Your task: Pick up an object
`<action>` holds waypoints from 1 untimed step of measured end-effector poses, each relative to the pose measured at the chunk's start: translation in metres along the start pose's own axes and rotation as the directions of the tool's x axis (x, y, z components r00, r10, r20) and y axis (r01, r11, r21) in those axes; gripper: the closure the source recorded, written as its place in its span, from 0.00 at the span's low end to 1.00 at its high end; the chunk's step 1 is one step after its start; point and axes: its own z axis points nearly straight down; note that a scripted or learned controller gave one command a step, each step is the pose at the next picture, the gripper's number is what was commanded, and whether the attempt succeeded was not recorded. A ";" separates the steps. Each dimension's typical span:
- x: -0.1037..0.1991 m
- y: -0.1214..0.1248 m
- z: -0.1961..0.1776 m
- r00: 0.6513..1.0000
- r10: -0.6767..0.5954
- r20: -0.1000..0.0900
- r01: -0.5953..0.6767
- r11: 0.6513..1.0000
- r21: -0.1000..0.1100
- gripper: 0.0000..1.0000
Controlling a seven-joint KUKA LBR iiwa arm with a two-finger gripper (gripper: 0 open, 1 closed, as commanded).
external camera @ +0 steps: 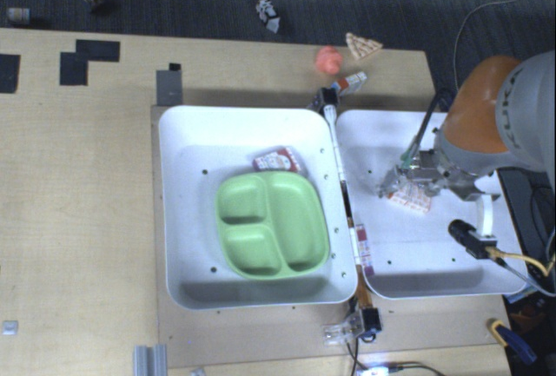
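While the arm reaches in over the right bin, these lines place everything against that bin.

Landmark: right bin (434, 279), the shallow white tray on the arm's side of the bench.

Arm: grey, with its orange band (480, 105) above the bin's far right corner; the wrist slopes down and leftward into the bin.

Gripper: the gripper (415, 179) sits low over the bin's floor, about midway along it and a little toward the far wall.

Jaws: cannot tell whether they are spread or pressed together; the wrist body and blur hide the tips.

Task's thing: a small flat packet (408, 200), white with reddish print, lies on the bin floor just under and slightly nearer the camera than the gripper.

Contact: whether the packet is touched or merely overhung cannot be read; nothing is plainly seen between the tips.

Key relation: the packet lies just to the near-left of the tool tip, almost directly below it; its long axis looks to run slantwise from far-left to near-right, though it is too small to be sure.

Judgement: a short descent with the jaws set across that axis seems the likely need; a thin flat packet may slip.

Other things: a green divided plate (271, 225) and another small printed packet (276, 160) lie in the left bin (182, 218), just beside the landmark's left wall.
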 end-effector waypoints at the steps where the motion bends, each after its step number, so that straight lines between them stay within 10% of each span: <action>1: 0.032 0.031 0.003 1.000 0.001 0.005 -0.001 1.000 -0.007 0.00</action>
